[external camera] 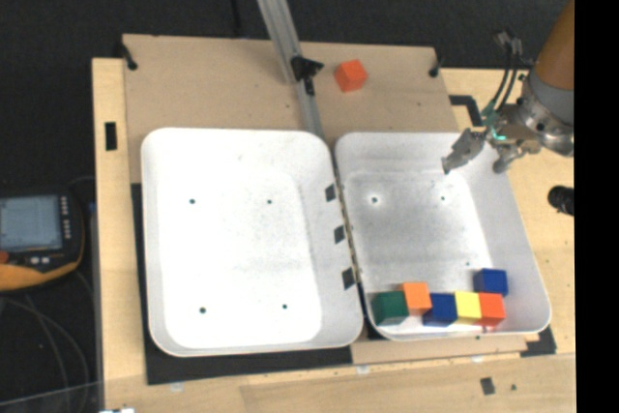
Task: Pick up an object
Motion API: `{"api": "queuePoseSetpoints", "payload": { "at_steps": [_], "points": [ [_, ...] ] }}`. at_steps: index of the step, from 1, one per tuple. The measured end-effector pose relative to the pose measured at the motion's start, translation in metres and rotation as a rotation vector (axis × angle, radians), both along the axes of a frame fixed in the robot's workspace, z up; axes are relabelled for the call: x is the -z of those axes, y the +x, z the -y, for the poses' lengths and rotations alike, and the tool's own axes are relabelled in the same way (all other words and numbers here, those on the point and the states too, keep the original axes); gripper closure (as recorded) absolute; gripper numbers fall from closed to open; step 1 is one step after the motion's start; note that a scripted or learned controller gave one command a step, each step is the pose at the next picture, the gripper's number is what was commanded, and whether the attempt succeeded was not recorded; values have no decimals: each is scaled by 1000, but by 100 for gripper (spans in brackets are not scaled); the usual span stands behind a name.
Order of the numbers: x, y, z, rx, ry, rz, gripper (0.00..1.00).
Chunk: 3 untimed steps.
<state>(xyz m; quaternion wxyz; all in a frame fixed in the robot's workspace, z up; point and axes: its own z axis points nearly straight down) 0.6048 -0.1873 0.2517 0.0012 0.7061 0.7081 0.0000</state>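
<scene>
Two fingers [462, 150] of the gripper [481, 153] are seen spread apart, one pointing down-left over the far right corner of the right bin [406, 208] and the other at that bin's right rim. Nothing is seen between them, and no block is touched by either; the jaws are judged to be open and empty, held above the bin's rim. The grey arm [551, 87] with its orange band is seen behind the jaws, coming in from the right edge.

Six small blocks are gathered well away from the jaws, along the near wall of the same bin. Named from the side farthest from the jaws towards the right, a green block [390, 307], an orange block [417, 295], a blue block [441, 308], a yellow block [468, 307] and a second orange block [491, 308] are lined up close together, with another blue block [491, 281] just behind the last.

One further orange cube [350, 75] is seen outside both bins, on the brown board [213, 82] beyond them, to the left of the jaws and near a slanted metal rail [276, 10].

The left bin [232, 237] is set beside the right one, farther from the jaws.
</scene>
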Motion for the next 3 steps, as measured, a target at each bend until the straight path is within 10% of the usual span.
{"api": "queuePoseSetpoints", "payload": {
  "at_steps": [1,3],
  "points": [
    [146,-46,-14,3,2,-9,0],
    [153,-68,12,5,-2,2,0]
  ]
}}
